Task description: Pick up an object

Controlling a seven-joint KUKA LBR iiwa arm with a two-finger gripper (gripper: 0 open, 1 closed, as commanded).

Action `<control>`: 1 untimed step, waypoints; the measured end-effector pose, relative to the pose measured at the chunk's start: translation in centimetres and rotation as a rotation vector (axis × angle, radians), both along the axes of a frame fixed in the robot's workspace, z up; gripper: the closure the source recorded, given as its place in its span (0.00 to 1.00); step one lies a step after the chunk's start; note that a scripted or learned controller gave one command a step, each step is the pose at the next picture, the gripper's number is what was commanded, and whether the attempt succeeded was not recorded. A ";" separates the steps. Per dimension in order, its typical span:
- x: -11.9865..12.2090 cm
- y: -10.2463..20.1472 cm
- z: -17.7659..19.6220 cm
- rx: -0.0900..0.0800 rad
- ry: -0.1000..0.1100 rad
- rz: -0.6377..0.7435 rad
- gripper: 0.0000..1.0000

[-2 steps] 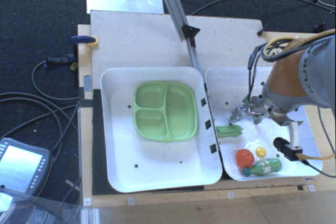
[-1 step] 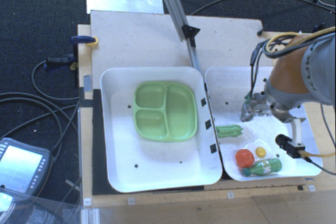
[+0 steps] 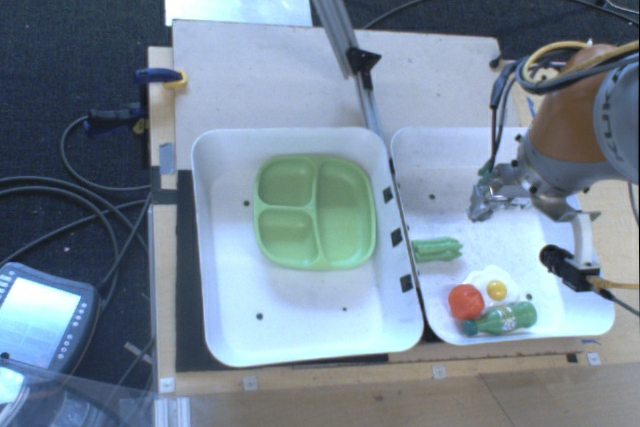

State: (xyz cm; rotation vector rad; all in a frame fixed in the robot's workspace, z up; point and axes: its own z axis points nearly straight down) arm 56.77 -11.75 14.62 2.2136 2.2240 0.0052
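**Colleague:** What's in the two bins from where you sit?

**Operator:** In the left bin (image 3: 230, 305) I have one thing: a light green divided plate (image 3: 316, 212), three compartments, lying flat a little toward the far side of the middle. I see nothing in its compartments. In the right bin (image 3: 440, 155) the objects are gathered at the near end. A green leafy-looking vegetable piece (image 3: 437, 249) lies against the left wall, right beside the divider between the bins. Nearer to me there is a red tomato (image 3: 465, 301), a toy fried egg (image 3: 491, 286) just to its right and slightly farther, and a green bottle (image 3: 503, 318) lying on its side along the near rim, touching or almost touching the tomato.

**Colleague:** And the arm?

**Operator:** It reaches in from the right, orange band over the right bin's far-right part. The gripper (image 3: 489, 202) hangs over the bare floor of the right bin, about midway along it, well apart from the objects at the near end. There's nothing between its fingers that I can make out. Whether they are spread or pressed together I can't tell; at this slant the metal parts blur into one shape.
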 end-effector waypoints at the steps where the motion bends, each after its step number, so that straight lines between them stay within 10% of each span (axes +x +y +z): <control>1: -0.5 -0.5 6.1 -0.001 -0.003 -0.001 1.00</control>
